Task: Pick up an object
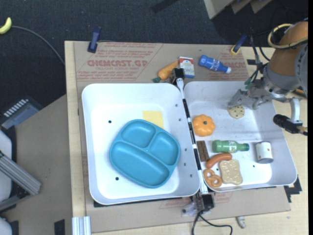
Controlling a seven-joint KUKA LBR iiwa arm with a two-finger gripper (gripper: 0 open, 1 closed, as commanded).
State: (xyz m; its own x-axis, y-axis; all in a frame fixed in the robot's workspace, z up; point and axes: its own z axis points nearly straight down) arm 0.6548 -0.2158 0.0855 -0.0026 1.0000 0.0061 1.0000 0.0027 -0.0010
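Pretzel (212, 178) and cracker (230, 172) at right bin's (281, 153) near rim, gripper (239, 102) by cookie (237, 112) (finger state unclear), far corner.

A grey robot arm (286, 75) with a rounded orange band above its wrist, black cables looping beside it, ending in a grey metal claw (240, 100).

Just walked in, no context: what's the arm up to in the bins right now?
The arm's gripper is low over the right bin, at its far end, just beside a small round cookie. Nothing visibly sits between its fingers, so no pick is confirmed. Elsewhere in that bin lie an orange pumpkin, a green bottle, a sausage, a pretzel, a cracker and a metal can. The left bin holds a blue divided plate and a yellow square.
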